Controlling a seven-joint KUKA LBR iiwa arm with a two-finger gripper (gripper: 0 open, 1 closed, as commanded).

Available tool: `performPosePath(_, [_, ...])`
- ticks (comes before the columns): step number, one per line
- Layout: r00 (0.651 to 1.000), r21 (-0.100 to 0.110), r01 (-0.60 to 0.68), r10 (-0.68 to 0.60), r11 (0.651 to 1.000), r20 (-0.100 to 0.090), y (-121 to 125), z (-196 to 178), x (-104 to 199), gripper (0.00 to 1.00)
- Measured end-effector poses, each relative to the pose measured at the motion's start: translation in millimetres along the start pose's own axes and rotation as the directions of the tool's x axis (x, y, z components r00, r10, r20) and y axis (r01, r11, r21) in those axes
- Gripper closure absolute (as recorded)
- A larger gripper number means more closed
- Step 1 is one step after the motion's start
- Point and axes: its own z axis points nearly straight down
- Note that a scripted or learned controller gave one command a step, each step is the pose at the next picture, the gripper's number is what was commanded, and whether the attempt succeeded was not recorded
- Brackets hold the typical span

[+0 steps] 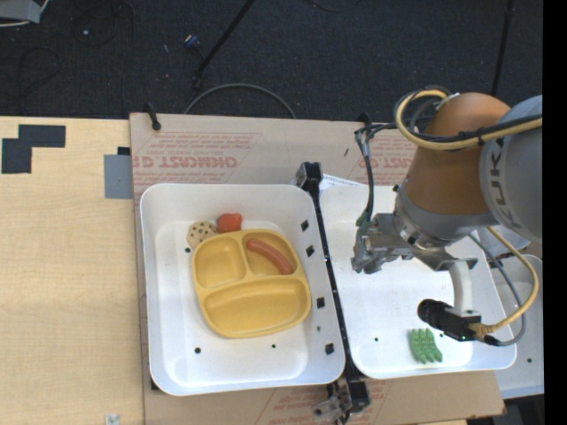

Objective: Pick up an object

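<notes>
Hovering in the right bin [390,361], your end effector [370,257] holds nothing you can see, the green toy [425,345] unpicked.

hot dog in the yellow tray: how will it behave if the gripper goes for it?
The hot dog looks round and elongated, so it will probably roll or skid sideways when nudged. It lies in a walled compartment of the yellow tray, which may limit finger clearance. It looks like a toy, probably light and fairly stiff.
</notes>
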Motion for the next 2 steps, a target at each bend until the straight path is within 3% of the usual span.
performPosePath(2, [1.0,0.001,-0.001,0.001,1.0,0.001,17,7,91,1.0])
